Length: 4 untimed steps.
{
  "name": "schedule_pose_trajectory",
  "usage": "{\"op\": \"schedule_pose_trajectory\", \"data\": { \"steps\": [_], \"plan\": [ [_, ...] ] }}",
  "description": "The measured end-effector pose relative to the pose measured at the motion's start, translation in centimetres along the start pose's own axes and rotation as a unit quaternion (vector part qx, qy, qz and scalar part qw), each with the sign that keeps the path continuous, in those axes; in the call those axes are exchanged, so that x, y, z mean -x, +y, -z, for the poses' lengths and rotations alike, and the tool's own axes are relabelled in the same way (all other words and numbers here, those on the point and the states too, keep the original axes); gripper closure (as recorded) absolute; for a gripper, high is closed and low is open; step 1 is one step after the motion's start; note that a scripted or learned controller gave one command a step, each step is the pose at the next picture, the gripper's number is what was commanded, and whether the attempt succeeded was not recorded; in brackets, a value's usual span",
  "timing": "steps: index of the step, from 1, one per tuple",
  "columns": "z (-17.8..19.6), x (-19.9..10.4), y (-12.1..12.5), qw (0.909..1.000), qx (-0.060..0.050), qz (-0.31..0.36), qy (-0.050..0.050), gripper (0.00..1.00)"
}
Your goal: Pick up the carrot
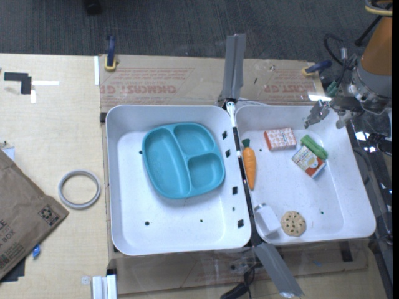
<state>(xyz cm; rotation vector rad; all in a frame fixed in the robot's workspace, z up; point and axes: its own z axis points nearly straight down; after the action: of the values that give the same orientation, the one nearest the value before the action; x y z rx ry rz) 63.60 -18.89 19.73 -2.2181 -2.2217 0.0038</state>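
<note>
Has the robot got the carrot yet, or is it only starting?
Only starting. Nothing looks done: the carrot lies in the right bin against its left wall. The gripper hovers over the bin's far right corner, well apart from it. Left: reach it, grasp, lift.

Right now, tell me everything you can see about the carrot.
The carrot is a small orange toy with a green top, smooth like plastic. It lies flat in the right bin, tight against its left wall, green end pointing away from the camera. The gripper is off by the bin's far right corner, not touching it.
</note>
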Motion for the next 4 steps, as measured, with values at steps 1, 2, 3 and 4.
{"op": "schedule_pose_trajectory", "data": {
  "steps": [1, 2, 3, 4],
  "plan": [
    [14.2, -5.5, 2.2, 0.9995, 0.001, -0.032, -0.001, 0.0],
    [17.6, -11.7, 2.4, 0.9924, 0.001, 0.123, -0.001, 0.0],
    [1.0, -18.1, 1.8, 0.972, -0.001, 0.235, 0.0, 0.0],
    [19.5, -14.4, 1.7, 0.9838, 0.001, 0.179, -0.001, 0.0]
  ]
}}
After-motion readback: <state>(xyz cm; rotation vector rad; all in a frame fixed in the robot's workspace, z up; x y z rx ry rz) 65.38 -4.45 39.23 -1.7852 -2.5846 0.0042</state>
